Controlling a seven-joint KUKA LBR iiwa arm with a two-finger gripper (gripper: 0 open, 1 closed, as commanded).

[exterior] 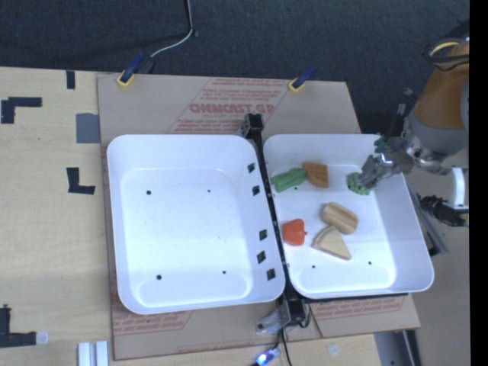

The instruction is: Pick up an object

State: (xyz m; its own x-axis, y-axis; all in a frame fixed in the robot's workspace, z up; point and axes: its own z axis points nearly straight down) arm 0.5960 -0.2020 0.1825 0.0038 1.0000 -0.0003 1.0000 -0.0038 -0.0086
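Cardboard sheet [221, 105] under white bins [126, 204].

The shallow white left bin [183, 219] offers open floor across its whole width. In the shallow white right bin [381, 269], a green oblong piece [289, 179], brown lump [316, 174], orange-red piece [294, 232], tan roll [340, 217] and tan wedge [332, 243] crowd the middle; its near-right corner lies open. A small green object [357, 183] sits by the tool [373, 170].
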